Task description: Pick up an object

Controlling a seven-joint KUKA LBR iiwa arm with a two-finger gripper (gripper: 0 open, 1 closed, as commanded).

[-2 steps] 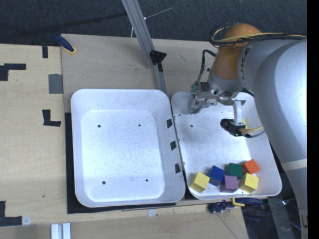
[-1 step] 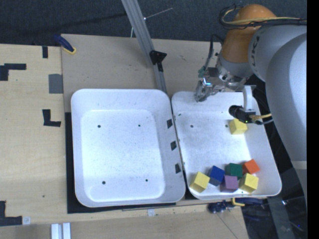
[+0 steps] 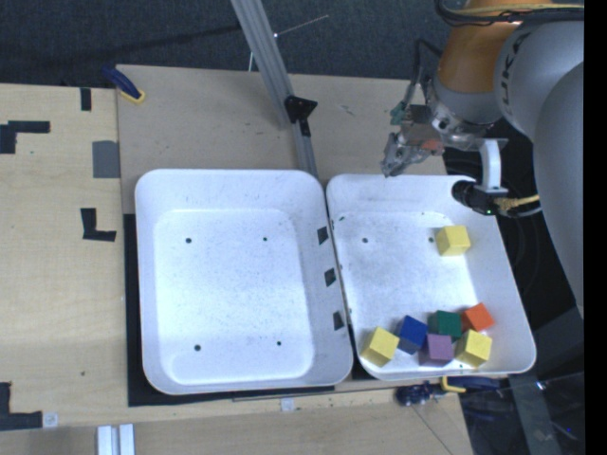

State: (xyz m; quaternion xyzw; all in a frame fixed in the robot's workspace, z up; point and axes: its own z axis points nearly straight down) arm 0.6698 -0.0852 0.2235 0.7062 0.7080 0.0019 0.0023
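Claw [image 3: 396,162] hangs above the right bin's [image 3: 398,254] far rim; I cannot tell its state. Yellow block [image 3: 452,240] sits alone inside that bin, likely light and hard, easy to pinch by flat sides.

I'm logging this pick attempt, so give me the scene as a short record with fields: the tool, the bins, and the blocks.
tool: above the far rim of the right bin, nothing seen between its fingers
right bin: holds all the blocks
lone block: yellow block by the right wall, apart from the rest
cluster at near edge: yellow cube, blue cube, green cube, purple cube, orange cube, second yellow cube
left bin: white, speckled floor
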